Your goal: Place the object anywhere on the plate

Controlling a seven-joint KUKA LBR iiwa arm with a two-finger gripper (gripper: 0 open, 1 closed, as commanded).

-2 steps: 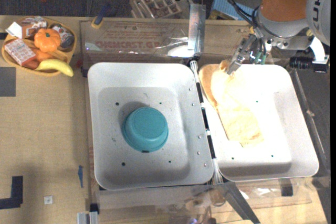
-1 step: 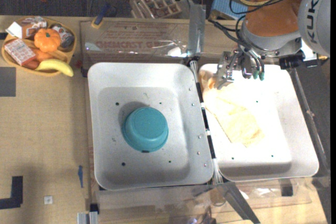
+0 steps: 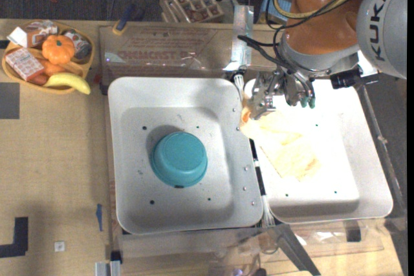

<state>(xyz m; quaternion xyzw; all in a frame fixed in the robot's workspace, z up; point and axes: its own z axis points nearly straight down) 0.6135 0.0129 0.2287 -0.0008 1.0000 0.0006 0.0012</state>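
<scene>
A round teal plate (image 3: 180, 158) sits in the middle of the left white bin (image 3: 129, 100). A flat, pale yellow object (image 3: 288, 148) with an orange edge at its upper left lies in the right white bin (image 3: 362, 158), reaching from the bin's left wall toward its centre. My gripper (image 3: 279, 95) hangs over the upper left corner of the right bin, just above the object's upper end. The wrist hides where they meet, so contact is unclear. The plate is well to the gripper's lower left.
A raised rim where the two bins meet (image 3: 255, 158) runs between object and plate. A basket of toy food (image 3: 46, 58) stands at the far left of the bench. A clear plastic panel (image 3: 168, 52) lies behind the left bin.
</scene>
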